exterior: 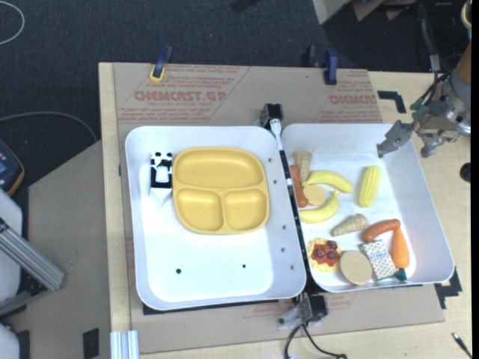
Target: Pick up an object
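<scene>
The right bin (430,200) holds toy foods: a corn cob (369,185), two bananas (330,179), a carrot (401,247), a red sausage (381,229), a cone (349,224), a pizza piece (324,253) and a round bun (356,268). My gripper (411,143) hovers over the bin's far right corner, up and to the right of the corn. Its two grey fingers (390,141) are spread apart with nothing between them.
The left bin (150,260) carries a yellow divided plate (221,188) and a small black-and-white item (161,170) beside it. A black hinge strip (288,193) runs between the bins. Clamps (329,64) sit on the board's far edge.
</scene>
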Controlling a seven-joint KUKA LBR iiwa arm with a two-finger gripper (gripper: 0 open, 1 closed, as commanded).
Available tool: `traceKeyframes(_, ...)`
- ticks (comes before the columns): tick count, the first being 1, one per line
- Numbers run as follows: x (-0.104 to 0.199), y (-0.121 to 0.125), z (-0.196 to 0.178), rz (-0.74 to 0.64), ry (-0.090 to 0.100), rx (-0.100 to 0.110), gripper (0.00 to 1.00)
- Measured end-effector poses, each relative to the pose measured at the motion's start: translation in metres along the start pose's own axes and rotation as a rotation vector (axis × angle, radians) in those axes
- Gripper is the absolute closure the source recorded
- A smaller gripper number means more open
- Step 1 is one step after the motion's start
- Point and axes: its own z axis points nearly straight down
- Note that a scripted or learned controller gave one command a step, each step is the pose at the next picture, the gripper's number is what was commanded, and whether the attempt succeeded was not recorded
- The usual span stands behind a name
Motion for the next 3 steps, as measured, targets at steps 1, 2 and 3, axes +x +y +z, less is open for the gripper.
traceKeyframes(1, 0.000, 0.002, -0.008, -0.003, -0.003, -0.013, 0.00)
traceKeyframes(2, 0.000, -0.005, 0.039, -0.002, -0.002, -0.007, 0.00)
traceKeyframes(3, 0.005, -0.001, 0.083, -0.004, -0.001, -0.008, 0.00)
